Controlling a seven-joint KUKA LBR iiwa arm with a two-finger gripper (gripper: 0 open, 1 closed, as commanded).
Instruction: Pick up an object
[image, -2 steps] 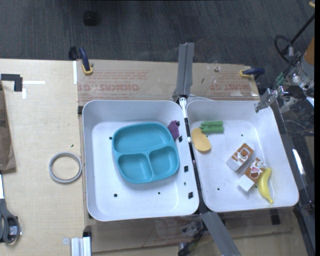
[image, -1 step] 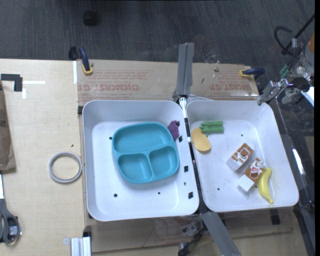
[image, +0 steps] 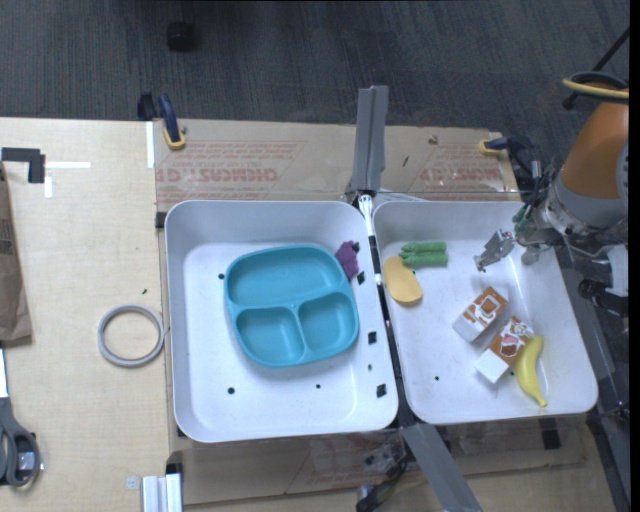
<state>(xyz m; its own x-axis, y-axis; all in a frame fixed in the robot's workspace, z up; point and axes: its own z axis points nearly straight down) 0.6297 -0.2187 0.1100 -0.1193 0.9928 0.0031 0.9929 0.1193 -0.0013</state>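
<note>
Altogether two white bins (image: 200, 400), one blue tray (image: 290, 305), two cartons (image: 480, 312), one banana (image: 530, 370), claw (image: 497, 248) spread, holding nothing.

On the wooden bench (image: 80, 420) to your left you see a grey tape ring (image: 131, 334) lying flat, well apart from the left bin's wall. At the bench's lower left corner you see scissors (image: 17, 452), partly cut off by the edge. A brown paper bag (image: 12, 265) lies along the left edge. Near the bench's far edge, a blue-and-yellow clamp (image: 168, 120) grips the cardboard sheet (image: 260, 165) under the bins.
</note>
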